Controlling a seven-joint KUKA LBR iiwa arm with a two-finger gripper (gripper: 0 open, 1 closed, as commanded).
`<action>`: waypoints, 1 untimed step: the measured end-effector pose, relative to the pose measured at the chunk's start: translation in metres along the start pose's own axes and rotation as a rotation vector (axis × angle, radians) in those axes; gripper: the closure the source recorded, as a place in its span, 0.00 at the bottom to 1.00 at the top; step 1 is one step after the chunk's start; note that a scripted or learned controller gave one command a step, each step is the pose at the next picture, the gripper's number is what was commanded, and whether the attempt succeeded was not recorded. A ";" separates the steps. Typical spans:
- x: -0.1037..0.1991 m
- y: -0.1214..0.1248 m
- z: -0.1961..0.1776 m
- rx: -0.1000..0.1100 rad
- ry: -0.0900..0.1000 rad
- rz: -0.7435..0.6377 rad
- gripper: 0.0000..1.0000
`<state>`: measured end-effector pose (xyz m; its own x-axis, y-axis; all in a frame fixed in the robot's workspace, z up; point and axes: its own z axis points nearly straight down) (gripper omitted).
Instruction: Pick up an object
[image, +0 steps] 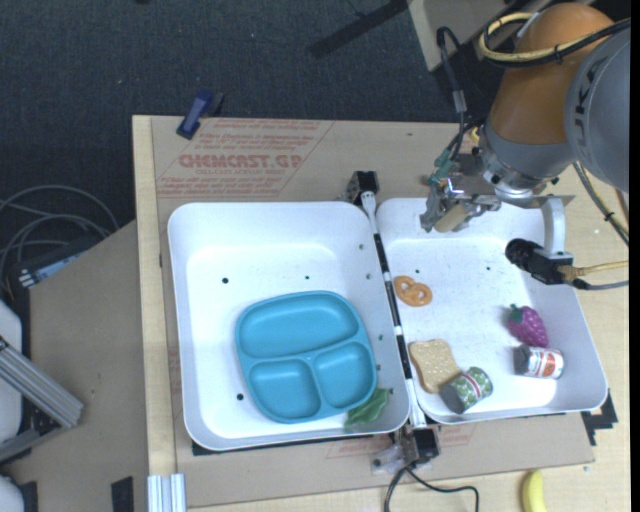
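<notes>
The two white bins (200, 260) sat side by side on the table (150, 160); the blue divided plate (303, 352) and a green scrap (368, 408) lay in the one farther from the hand (450, 212). The hand hung at the far rim of the nearer bin, and I could not tell its grip. Five small things lay toward me from it: one pretzel (412, 291) closest, then one slice of toast (433, 362), two cans (468, 388), one bunch of grapes (527, 324). The pretzel looked the easiest reach.
</notes>
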<state>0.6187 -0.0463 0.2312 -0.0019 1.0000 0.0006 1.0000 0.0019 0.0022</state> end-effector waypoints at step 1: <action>0.059 0.045 -0.021 0.000 0.000 0.000 1.00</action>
<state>0.6632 0.0130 0.2523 -0.0022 1.0000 0.0010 1.0000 0.0022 0.0017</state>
